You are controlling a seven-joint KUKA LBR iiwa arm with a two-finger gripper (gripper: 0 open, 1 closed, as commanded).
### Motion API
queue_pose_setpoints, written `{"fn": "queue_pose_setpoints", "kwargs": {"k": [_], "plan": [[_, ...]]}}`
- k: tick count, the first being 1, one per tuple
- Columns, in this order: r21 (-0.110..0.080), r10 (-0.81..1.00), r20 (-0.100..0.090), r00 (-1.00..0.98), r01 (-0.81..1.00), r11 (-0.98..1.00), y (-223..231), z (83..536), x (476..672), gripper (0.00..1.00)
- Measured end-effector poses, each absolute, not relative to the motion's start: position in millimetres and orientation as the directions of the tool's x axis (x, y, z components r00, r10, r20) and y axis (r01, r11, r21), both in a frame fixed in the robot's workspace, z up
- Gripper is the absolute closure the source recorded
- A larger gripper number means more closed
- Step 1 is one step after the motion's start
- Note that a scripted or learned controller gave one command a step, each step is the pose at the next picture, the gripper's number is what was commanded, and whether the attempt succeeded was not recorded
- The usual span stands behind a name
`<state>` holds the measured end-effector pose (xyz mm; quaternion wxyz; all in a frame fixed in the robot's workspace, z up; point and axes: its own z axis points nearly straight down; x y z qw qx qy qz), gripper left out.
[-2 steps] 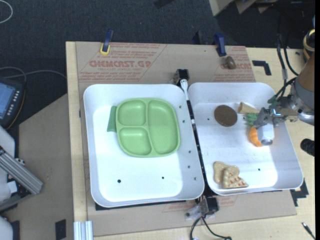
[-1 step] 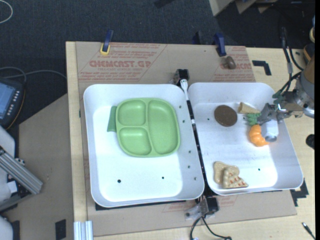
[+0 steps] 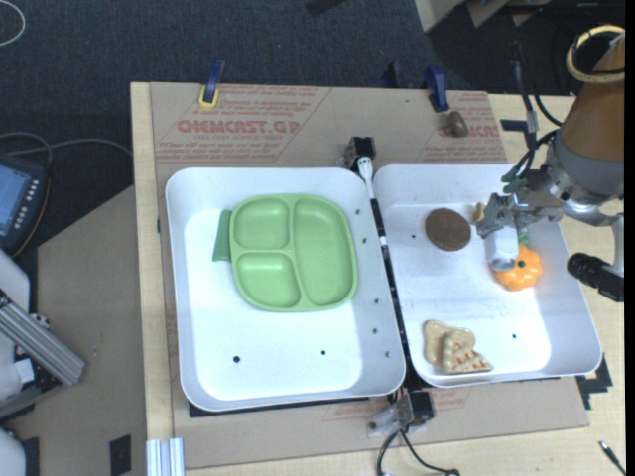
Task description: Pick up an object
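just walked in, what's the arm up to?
The arm's gripper is down in the right bin, right above the orange toy fruit, apparently going for it. Nothing is visibly lifted. A brown round piece lies just left of it, and a tan waffle-like toy sits near the bin's front edge. The left bin holds a green divided plate.

Single fixed cam sitting above the bench (image 3: 298, 107), looking down at a slant. It's taking in both white bins (image 3: 198, 296) plus dark floor beyond the bench's far edge. Arm (image 3: 595, 137) is entering from frame right.
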<state>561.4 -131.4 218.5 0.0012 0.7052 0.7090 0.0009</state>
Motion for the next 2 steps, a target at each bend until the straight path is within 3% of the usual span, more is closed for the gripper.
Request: {"fn": "queue_pose_setpoints", "kwargs": {"k": [2], "plan": [[0.005, 1.000, 0.001, -0.006, 1.000, 0.006, -37.5, 235.9, 593.5, 1.00]]}}
